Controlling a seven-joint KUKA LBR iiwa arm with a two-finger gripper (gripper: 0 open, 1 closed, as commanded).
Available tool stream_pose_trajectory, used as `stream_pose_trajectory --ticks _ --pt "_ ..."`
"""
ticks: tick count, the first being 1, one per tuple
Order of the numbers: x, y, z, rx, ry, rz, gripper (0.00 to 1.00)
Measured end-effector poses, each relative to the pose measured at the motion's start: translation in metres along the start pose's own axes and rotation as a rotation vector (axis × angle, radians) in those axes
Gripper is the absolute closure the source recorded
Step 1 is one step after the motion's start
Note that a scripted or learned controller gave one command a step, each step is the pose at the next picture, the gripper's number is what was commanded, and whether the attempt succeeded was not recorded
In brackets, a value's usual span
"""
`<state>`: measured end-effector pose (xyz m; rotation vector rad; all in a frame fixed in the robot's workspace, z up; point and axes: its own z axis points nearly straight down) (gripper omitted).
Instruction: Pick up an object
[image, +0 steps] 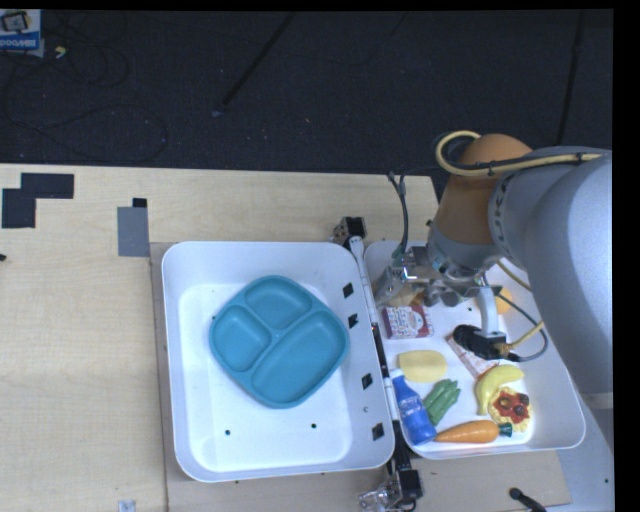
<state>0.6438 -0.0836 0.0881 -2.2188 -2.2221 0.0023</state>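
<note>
- Camera view: the gripper (428, 287) is seen low over the far end of the right bin (560, 425), beside a small red-and-white packet (405, 321); whether anything is held cannot be told.
- A yellow piece (422, 365), blue bottle (412, 410), green pod (441, 399), carrot (467, 432) and banana (497, 382) are laid in that bin's near half.
- A blue divided plate (279, 340) is seen in the left bin (195, 440).
</note>
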Motion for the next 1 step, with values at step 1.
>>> stream_pose_trajectory --ticks 1 --pt "-0.0003 -0.0009 -0.0093 0.006 0.001 -0.001 1.00"
